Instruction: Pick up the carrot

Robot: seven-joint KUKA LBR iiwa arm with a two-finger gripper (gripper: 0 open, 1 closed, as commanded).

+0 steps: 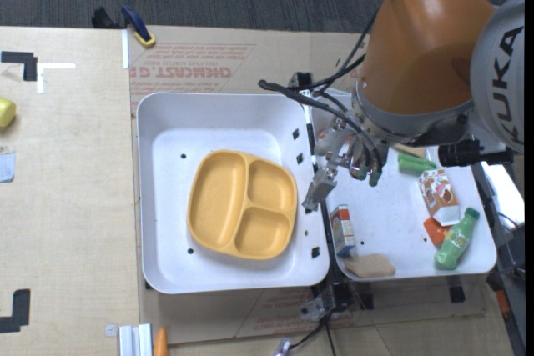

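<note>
The carrot [433, 231] shows as a small orange piece in the right bin [400, 258], near its right side. It is partly covered by a snack packet [439, 194] and a green bottle [455, 241]. My gripper [332, 172] hangs over the wall between the two bins, well to the left of the carrot. The arm's large orange band hides the back of the right bin. I see nothing held in the gripper.
A yellow divided plate [242, 204] lies in the left bin [158, 179]. The right bin also holds a small red and white box [342, 229], a tan bread-like piece [370, 266] and a green item [415, 163]. Cables hang near the gripper.
</note>
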